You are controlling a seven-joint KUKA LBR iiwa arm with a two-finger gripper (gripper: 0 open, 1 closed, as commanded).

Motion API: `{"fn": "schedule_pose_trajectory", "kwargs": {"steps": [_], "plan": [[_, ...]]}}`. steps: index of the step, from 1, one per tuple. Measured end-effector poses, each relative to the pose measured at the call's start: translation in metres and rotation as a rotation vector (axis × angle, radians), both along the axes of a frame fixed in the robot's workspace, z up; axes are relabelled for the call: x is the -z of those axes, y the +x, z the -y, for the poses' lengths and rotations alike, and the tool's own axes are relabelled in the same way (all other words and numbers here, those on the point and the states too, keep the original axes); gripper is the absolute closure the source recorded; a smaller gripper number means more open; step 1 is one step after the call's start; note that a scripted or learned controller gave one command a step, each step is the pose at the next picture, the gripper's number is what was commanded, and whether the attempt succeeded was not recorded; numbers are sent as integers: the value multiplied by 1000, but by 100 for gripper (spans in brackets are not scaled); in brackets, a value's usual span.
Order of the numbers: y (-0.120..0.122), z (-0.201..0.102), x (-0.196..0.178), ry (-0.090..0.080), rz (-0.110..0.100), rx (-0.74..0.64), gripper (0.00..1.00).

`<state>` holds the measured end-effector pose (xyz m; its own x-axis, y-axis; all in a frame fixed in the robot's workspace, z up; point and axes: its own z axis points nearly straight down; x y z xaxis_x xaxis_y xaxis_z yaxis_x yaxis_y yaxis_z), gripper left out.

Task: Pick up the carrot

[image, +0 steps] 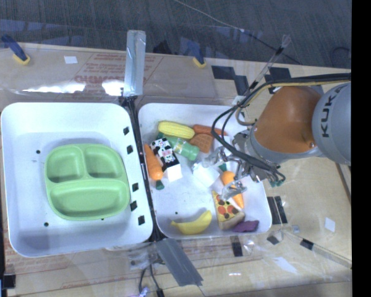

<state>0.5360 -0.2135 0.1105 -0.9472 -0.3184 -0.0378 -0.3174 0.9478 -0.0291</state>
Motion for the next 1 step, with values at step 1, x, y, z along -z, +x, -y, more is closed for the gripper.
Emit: {"fn": "schedule_pose_trajectory", "kwargs": {"steps": [1], "plan": [[-25, -2, -1, 10, 13, 188, 0]]}}
